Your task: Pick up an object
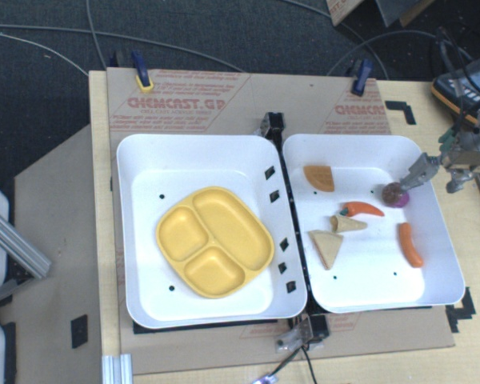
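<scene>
The gripper (402,189) hangs low at the right bin's (360,301) far right, a purple toy (395,195) touching its tip. Just left lie a chili pepper (362,209) and a sandwich wedge (348,224); toward the near rim, beside a sausage (410,245), bare floor lies open.

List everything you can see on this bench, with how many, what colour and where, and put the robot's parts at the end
white bins: 2, white, side by side on the bench
divided plate: 1, yellow, three compartments, in the left bin
wedge piece: 1, orange-brown, upper left of the right bin
carrot-like piece: 1, orange-red with a green end, middle of the right bin
tan triangles: 2, tan, a large one in the lower middle of the right bin and a small one just above it
sausage-like piece: 1, orange, right side of the right bin
round piece: 1, dark purple, upper right of the right bin, at the gripper's tip
clamps: 2, blue and yellow, back edge of the board
gripper: 1, grey, reaching in from the right
</scene>
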Controlling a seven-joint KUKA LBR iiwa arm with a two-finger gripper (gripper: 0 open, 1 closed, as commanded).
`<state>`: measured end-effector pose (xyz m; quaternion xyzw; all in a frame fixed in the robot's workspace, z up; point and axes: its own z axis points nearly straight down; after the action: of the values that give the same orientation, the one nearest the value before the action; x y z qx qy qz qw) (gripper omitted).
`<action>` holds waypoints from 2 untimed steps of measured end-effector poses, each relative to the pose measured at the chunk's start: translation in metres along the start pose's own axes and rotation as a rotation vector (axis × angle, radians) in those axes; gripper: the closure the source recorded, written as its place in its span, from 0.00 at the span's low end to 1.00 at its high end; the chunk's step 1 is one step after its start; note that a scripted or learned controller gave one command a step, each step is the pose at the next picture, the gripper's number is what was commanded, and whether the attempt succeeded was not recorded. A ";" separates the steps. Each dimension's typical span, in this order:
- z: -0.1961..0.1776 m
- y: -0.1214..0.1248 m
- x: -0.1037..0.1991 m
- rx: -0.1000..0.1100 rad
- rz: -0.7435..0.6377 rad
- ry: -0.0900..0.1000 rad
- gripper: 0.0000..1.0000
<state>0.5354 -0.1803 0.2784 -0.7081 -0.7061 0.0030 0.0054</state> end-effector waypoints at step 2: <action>0.038 -0.001 -0.005 -0.006 -0.002 -0.001 0.00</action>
<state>0.5343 -0.1848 0.2402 -0.7074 -0.7068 0.0012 0.0030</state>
